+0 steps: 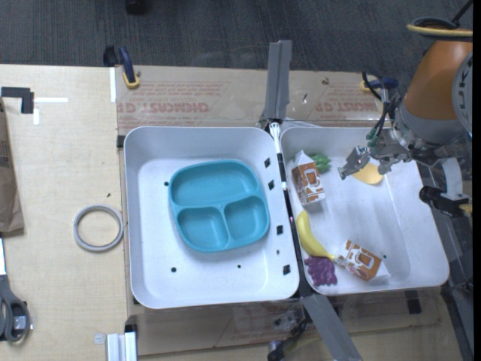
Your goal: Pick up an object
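Observation:
My gripper [368, 162] hangs over the far part of the right bin [421, 224], at the end of the grey arm with its orange band. A flat yellow piece [370, 175] shows right under the gripper; whether it is held or lies on the bin floor is unclear. Left of it a small orange-and-white carton [309, 183] stands by the bin's left wall, with a green item [322, 161] behind it. A banana [307, 235], purple grapes [322, 271] and a second orange-and-white carton [361, 260] lie near the front.
The left bin [146, 224] holds a blue divided plate [219, 205]. A grey ring [98, 227] lies on the wooden bench to the left, and scissors [11, 314] sit at the bench's lower left corner. A metal divider [278, 81] rises between the bins at the back.

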`<state>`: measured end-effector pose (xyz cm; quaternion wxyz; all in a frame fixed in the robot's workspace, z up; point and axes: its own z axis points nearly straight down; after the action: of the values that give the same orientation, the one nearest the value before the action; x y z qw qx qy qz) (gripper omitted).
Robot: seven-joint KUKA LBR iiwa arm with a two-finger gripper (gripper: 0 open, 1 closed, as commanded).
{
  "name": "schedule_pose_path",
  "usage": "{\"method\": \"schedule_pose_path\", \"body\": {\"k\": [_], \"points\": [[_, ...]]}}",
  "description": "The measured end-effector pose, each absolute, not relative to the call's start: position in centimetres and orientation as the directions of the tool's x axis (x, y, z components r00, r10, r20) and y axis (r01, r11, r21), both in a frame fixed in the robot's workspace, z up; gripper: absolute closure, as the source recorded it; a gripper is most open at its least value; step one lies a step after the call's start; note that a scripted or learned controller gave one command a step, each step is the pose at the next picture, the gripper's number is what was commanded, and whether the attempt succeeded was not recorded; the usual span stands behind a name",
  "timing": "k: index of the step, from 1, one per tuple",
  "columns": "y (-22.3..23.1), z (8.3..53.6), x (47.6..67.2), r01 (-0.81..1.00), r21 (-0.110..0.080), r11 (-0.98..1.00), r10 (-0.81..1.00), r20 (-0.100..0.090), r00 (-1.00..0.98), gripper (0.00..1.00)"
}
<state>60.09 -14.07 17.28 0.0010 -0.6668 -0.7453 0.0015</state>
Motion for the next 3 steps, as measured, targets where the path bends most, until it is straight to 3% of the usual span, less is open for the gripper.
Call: {"method": "schedule_pose_path", "body": {"k": [1, 2, 3], "points": [[-12.3, 13.3, 47.7, 0.956, -0.006, 0.293, 0.956, 0.004, -0.293, 0.0], [-13.7, 9.2, 47.9, 0.889, 0.002, 0.458, 0.889, 0.003, -0.458, 0.0], [-17.2, 8.9, 56.1, 0.869, -0.002, 0.494, 0.869, 0.002, -0.494, 0.0]]}}
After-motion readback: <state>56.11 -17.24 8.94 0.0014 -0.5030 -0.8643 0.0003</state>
